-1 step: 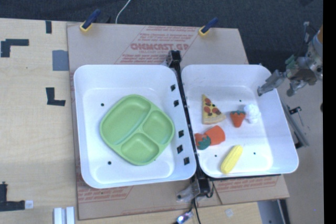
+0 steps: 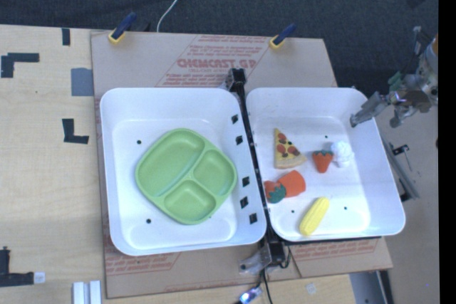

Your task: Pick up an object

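Nearest the camera in the right bin lies a yellow corn cob, with a tomato beside it; either makes a fair target. Farther back sit a pizza slice and a carrot. The corn lies slanted and apart from its neighbours, so descend straight over its middle, closing across its short width. The tool hovers at the bin's far right edge, carrying nothing; its spread is probably narrow, but I cannot tell.

Plate left bin, toys right.
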`<state>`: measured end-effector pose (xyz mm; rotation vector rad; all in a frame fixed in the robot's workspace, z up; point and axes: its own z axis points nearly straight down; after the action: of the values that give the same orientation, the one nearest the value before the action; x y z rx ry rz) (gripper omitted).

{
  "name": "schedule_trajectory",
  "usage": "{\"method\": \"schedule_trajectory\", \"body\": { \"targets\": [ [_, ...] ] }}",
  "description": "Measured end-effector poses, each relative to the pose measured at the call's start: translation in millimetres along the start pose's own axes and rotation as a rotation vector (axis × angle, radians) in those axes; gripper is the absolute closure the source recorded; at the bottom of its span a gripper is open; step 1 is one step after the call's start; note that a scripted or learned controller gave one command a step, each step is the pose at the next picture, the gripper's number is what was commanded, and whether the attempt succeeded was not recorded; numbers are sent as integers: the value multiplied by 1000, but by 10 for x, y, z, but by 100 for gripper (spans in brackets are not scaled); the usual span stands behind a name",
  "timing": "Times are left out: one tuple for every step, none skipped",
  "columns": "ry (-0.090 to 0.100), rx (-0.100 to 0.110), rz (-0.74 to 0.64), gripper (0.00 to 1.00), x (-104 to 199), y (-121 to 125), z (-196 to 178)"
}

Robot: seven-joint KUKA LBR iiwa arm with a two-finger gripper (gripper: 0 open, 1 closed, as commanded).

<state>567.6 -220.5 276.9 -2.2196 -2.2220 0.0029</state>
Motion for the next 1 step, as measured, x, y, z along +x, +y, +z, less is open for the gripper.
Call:
{"method": "schedule_trajectory", "body": {
  "targets": [
    [2, 6, 0, 0, 18, -38, 649]
  ]
}}
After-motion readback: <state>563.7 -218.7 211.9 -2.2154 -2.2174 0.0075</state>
